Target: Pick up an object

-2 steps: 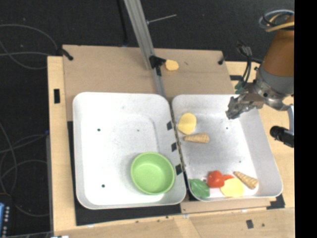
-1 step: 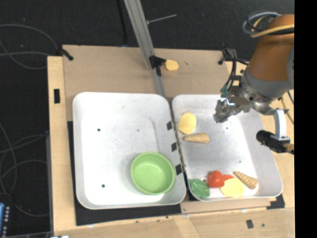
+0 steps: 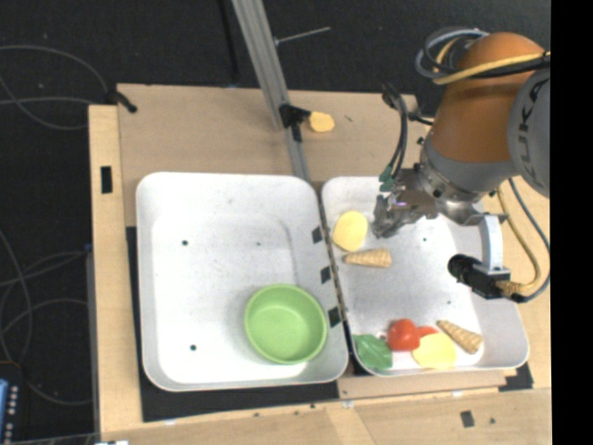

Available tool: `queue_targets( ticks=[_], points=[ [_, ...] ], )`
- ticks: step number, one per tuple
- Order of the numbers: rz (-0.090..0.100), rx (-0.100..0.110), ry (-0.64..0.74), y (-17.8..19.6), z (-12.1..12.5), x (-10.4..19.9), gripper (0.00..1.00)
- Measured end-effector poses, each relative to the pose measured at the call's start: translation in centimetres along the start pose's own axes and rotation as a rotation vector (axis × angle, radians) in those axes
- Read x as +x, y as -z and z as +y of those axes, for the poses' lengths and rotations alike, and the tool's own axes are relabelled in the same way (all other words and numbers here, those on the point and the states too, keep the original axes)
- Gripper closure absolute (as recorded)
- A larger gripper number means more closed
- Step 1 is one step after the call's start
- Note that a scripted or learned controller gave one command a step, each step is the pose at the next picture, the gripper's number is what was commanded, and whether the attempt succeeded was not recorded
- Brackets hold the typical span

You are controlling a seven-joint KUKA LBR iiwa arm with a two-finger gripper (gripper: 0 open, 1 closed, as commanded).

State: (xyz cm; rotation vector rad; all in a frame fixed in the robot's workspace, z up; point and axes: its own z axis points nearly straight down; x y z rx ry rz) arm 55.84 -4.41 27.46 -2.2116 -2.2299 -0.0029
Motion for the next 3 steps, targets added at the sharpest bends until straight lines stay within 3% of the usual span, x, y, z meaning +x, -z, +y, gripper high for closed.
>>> queue_targets(
  ticks=[2, 3],
  points=[
    [0.0, 0.001, -0.001, -0.9, -3.0, 8.2, 1.0],
    [0.0, 0.0, -0.005, -0.9, -3.0, 8.0, 0.0]
  ],
)
